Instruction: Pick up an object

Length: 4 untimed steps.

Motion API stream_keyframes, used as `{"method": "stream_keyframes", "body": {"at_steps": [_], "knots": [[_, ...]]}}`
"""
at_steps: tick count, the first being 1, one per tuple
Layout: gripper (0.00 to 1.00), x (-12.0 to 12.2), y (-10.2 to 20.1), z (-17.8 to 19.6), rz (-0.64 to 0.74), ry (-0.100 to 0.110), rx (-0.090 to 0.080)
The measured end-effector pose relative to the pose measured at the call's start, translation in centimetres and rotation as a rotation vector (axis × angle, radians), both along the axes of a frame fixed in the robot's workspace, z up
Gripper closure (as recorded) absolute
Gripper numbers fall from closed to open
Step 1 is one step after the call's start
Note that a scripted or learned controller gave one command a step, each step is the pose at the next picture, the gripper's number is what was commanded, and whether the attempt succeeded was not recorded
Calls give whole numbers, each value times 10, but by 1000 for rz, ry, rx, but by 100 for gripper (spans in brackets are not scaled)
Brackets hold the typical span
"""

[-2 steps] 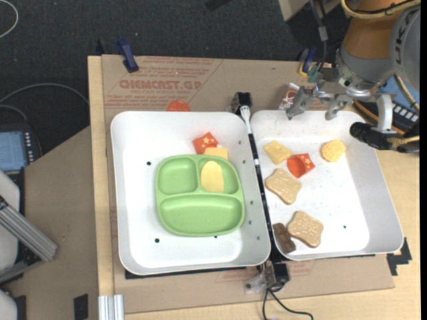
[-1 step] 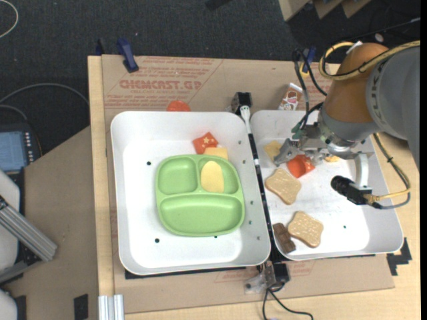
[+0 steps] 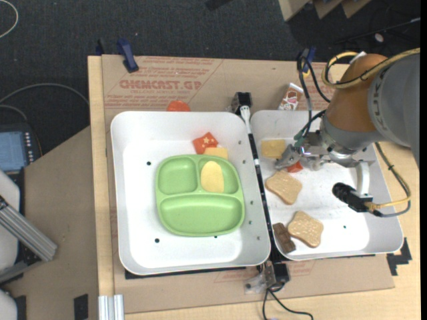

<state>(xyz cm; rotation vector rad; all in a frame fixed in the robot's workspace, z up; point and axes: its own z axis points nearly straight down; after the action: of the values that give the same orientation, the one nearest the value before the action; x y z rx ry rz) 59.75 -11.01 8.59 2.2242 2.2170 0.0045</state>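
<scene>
Cardboard underlies two white bins above dark carpet; tool grip indiscernible.

Two white bins on bench

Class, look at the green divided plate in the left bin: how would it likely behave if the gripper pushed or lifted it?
The green divided plate looks like moulded plastic, so probably stiff and light. It lies flat and wide in the left bin, so a push would likely slide it, not tip it. The yellow piece in one compartment might shift if it tilts.
</scene>
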Motion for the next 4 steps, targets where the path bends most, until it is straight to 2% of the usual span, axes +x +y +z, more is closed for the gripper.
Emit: {"method": "stream_keyframes", "body": {"at_steps": [1, 2, 3, 4], "knots": [[0, 8, -3, -1, 4, 0, -2], [0, 4, 14, -1, 5, 5, 0], [0, 48, 5, -1, 6, -1, -3], [0, -32, 6, -2, 0, 11, 1]]}}
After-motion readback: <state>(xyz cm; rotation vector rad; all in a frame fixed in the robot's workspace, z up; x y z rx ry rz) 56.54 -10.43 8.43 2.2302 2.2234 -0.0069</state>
